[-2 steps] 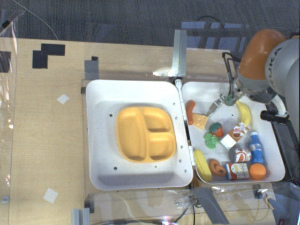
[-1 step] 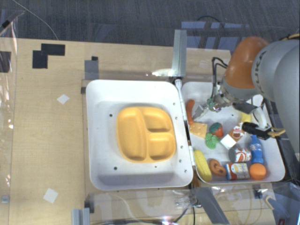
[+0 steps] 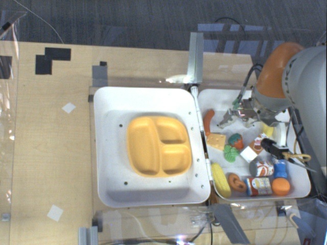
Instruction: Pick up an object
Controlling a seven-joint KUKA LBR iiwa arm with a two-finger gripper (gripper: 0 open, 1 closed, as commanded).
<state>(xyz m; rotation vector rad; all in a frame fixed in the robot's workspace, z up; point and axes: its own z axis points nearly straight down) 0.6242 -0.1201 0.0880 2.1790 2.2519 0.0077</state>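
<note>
Hand (image 3: 236, 114) low over your right bin (image 3: 305, 188), fingers spread with nothing between, arm's bulk hiding that bin's far corner, toys (image 3: 255, 170) crowded.

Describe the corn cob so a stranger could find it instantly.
Look in the right-hand white bin, the one crowded with toy food. Along its left wall near the front corner lies the corn cob: long, yellow and bumpy, beside a brown ring-shaped pretzel.
</note>
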